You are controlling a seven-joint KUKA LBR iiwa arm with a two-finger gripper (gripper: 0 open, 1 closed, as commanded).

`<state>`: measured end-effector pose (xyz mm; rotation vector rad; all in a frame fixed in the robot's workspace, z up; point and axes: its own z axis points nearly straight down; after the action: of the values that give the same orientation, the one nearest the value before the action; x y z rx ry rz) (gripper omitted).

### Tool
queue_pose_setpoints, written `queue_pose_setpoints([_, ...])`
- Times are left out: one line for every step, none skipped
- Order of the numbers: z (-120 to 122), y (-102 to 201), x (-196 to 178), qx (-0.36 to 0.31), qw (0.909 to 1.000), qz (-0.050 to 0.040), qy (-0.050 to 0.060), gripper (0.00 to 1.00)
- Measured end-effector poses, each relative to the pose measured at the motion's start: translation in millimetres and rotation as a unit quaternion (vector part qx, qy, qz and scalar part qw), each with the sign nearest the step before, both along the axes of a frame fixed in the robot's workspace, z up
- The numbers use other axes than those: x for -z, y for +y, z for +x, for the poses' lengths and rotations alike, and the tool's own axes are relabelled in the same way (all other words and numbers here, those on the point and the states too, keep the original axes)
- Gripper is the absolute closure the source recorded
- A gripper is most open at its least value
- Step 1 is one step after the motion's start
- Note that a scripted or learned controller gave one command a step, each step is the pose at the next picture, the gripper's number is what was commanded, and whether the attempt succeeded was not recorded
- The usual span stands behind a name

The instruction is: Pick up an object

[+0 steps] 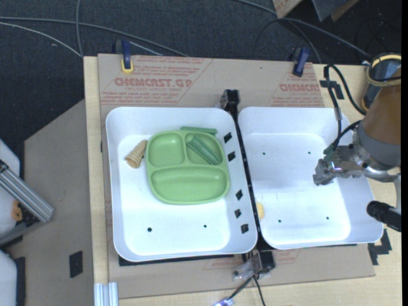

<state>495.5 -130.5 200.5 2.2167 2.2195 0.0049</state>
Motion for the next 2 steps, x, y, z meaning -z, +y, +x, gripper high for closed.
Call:
queue_pose_setpoints([1,0,-38,0.0,1.0,0.0,0.0,1.0])
queue_pose_setpoints([13,51,-31,-0.003,1.0,0.0018,0.003,1.0])
